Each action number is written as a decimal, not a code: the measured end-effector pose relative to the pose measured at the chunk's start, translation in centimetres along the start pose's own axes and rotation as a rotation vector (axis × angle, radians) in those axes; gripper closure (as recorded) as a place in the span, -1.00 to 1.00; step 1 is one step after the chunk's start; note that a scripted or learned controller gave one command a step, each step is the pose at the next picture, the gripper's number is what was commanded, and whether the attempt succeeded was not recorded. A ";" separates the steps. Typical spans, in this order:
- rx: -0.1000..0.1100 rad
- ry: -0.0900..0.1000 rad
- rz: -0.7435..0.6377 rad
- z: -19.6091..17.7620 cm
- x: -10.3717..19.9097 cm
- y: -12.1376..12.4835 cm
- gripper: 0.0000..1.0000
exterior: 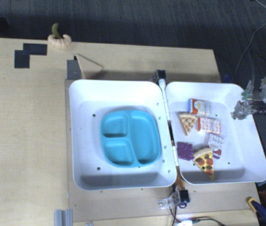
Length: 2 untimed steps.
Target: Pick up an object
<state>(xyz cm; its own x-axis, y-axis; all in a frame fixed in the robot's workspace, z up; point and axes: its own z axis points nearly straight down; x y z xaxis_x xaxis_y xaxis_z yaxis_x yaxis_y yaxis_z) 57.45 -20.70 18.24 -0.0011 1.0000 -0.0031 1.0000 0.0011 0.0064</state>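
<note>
The right bin [246, 140] holds several small toy foods: an orange-and-blue carton [199, 107], a pizza slice [187, 123], a red-and-white packet [209, 125], a smaller packet [215, 141], a purple bunch of grapes [185, 150] and a second pizza slice [204, 161]. My gripper [243, 108] hangs over the bin's right rim, to the right of the carton and apart from every item. Nothing shows between its fingers.
The left bin [83, 126] holds a blue three-compartment tray [130, 137]. A small white gourd [59, 40] sits at the bench's back edge, with black tape patches [29, 53] near it. Cables run at the bins' front seam [180, 199].
</note>
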 end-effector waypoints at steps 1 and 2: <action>0.005 0.004 -0.005 9.3 0.2 8.3 1.00; 0.005 0.004 -0.005 9.2 0.3 8.4 -1.00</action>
<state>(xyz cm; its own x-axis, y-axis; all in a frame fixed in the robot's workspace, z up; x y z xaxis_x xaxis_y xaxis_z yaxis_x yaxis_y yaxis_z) 65.89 -20.46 9.11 -0.0059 1.0000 0.0007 1.0000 0.0059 0.0018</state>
